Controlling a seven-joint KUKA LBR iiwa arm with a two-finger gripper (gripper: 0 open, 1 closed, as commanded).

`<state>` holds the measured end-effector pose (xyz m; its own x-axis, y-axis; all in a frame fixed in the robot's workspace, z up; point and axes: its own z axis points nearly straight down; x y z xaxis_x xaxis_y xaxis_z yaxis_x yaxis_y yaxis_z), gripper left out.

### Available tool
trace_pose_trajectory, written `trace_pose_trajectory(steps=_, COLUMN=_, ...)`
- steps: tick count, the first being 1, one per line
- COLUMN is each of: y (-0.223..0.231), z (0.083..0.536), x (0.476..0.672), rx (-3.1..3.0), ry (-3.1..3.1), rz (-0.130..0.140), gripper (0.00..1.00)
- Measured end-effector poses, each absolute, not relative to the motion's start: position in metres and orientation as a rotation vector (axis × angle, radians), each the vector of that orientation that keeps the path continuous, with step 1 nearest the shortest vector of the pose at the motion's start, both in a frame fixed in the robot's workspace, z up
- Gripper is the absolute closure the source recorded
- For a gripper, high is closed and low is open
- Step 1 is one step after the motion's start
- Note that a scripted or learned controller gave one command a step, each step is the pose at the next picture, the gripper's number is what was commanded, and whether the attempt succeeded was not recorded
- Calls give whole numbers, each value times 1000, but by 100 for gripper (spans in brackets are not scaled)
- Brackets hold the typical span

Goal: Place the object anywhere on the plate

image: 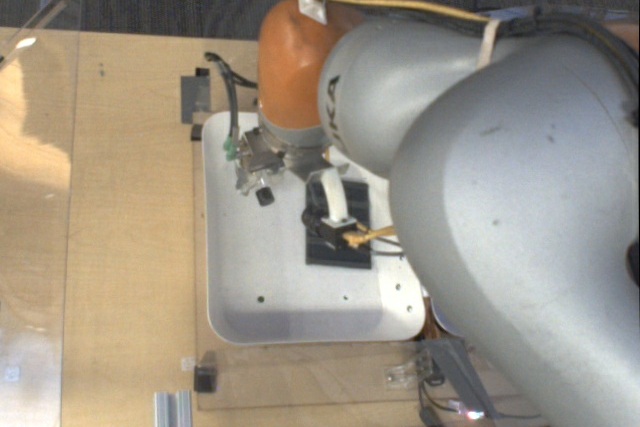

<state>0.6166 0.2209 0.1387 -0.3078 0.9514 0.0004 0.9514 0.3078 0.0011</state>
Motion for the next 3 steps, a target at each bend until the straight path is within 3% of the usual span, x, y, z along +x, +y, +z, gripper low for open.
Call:
trace_pose_trajectory(steps=1, y=217, z=204, x=670, rx=1118, ry=2928, rz=10, gripper=100)
trace_pose_trajectory(steps=2, y=218, z=217, x=672, rx=1113, ry=2922, rz=20, gripper=100)
trace_pose_trajectory(steps=3, y=229, z=177, x=661, rx=1025, ry=2964, rz=7, gripper=100)
